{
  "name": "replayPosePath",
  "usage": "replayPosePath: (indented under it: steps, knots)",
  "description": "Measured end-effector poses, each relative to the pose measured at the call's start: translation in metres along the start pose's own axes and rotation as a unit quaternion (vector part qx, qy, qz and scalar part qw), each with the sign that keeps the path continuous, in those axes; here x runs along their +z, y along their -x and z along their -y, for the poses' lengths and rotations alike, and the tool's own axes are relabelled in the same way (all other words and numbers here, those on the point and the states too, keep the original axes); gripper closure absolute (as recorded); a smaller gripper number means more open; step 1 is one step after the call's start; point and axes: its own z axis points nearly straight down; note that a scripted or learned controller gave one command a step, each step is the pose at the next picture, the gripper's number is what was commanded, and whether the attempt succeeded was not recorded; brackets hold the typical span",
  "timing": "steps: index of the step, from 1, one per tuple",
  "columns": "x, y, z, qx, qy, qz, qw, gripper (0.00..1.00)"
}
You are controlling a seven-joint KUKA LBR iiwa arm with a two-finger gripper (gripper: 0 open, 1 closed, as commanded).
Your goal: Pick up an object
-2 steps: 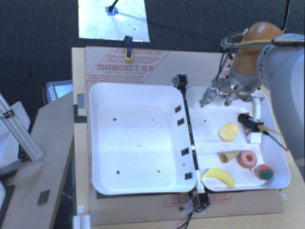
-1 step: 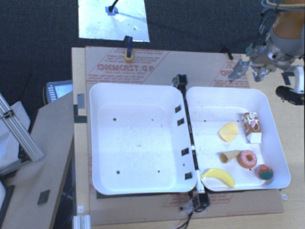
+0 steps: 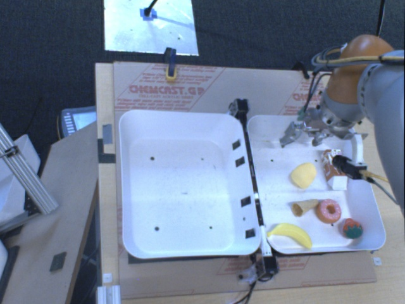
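Lemon [image 3: 303, 175] lies mid right bin [image 3: 373, 233], near my hand [image 3: 292, 135], which hovers spread and empty. It looks light, firm, smooth; I'd pinch across its middle.

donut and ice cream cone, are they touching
Cannot tell. In the camera view the pink donut sits right beside the wide end of the cone, too close to show a gap or contact.
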Motion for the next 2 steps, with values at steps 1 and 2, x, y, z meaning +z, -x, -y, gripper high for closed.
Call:
replayPosePath:
  steps: [1, 2]
  knots:
    - [0.019, -0.009, -0.003, -0.002, 0.004, 0.001, 1.0000, 0.00]
    - [-0.077, -0.038, -0.004, -0.003, 0.009, 0.001, 1.0000, 0.00]
